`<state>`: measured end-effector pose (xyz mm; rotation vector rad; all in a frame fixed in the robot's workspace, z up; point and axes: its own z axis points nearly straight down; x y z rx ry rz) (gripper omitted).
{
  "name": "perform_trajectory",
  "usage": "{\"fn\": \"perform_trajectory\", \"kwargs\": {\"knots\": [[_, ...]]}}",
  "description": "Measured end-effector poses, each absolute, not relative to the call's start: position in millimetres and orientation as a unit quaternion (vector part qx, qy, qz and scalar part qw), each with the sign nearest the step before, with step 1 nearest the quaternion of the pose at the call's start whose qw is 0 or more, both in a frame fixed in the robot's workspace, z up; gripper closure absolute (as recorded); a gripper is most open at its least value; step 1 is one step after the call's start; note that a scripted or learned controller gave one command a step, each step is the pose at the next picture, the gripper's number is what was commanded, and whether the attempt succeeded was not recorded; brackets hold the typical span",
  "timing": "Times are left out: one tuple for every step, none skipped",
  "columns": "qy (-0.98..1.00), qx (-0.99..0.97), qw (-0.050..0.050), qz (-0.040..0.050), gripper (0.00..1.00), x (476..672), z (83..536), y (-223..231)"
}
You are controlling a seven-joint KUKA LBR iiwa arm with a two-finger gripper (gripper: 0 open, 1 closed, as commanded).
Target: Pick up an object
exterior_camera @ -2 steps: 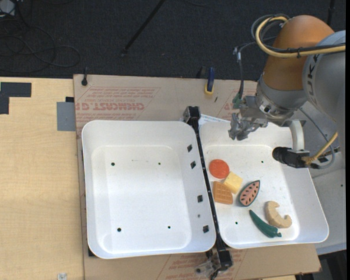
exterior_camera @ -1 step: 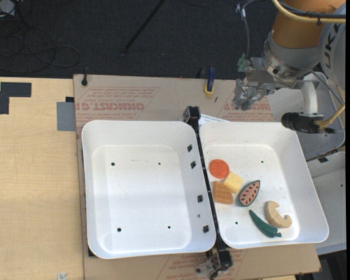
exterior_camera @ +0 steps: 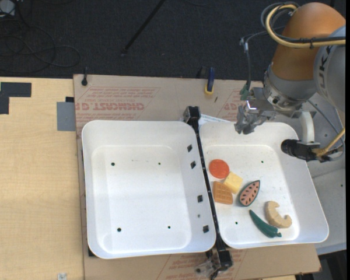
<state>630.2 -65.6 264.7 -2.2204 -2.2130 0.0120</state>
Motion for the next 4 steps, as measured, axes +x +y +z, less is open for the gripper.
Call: {"fn": "perform_trajectory", "kwargs": {"knots": [[-0.707, -0.707, -0.004, -0.0025, 1.00, 645.2, 372, -68], [-0.703, -0.711, 0.006, 0.0058, 1.00, 596.9, 244, -176], [-0.712, -0.702, 0.006, 0.0001, 1.00, 585.9, 211, -5], [-0.710, -0.704, -0.004, -0.0057, 1.00, 628.5, 333, 53]]}}
